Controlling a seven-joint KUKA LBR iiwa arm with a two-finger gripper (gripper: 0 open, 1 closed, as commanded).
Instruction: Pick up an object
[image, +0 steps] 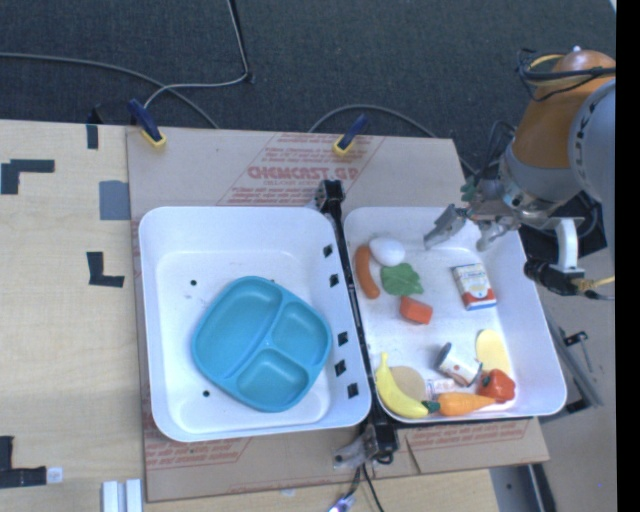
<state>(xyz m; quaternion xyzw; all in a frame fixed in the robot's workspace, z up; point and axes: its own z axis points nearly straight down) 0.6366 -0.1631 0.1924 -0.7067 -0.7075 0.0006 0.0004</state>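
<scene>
A blue divided plate (262, 343) lies in the left white bin (165, 235), at the lower centre of the frame. Both bins rest on a cardboard sheet (290, 170) with red printing, held at its upper edge by two blue-and-yellow clamps (147, 122). Black cables (240, 50) trail across the dark floor along the top. Black tape marks (25, 173) dot the wooden bench at left.

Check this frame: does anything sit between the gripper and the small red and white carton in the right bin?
Nothing visible does. The gripper hangs over the right bin's far side, fingers spread, and bare white floor separates it from the carton. The white egg and green leaf lie off to the left.
</scene>
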